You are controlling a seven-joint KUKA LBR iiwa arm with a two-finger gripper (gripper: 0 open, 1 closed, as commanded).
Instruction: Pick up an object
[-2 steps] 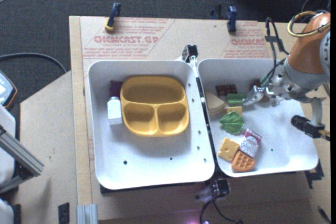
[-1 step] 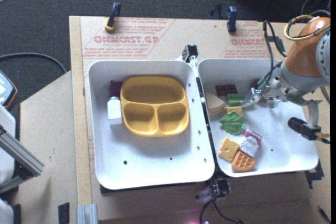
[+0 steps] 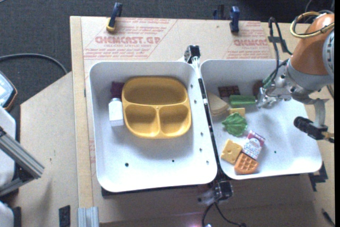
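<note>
Two white bins are seen side by side on the surface [image 3: 79, 114]. In the left bin [image 3: 101, 157], one yellow divided tray [image 3: 156, 106] and one small white bottle [image 3: 116, 112] are held. In the right bin [image 3: 287, 151], about eight toy foods are clustered, among them a green leaf [image 3: 235, 124], cheese wedge [image 3: 231, 151] and waffle [image 3: 245, 164]. The gripper [image 3: 265, 99] is lowered beside a green block [image 3: 243, 100]; its finger state cannot be told.

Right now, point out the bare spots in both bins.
Left bin: bare floor along the near edge, below the yellow divided tray. Right bin: bare floor right of the waffle and pink carton. Crowded: the right bin's left side, around the green leaf, and near the tool.
</note>
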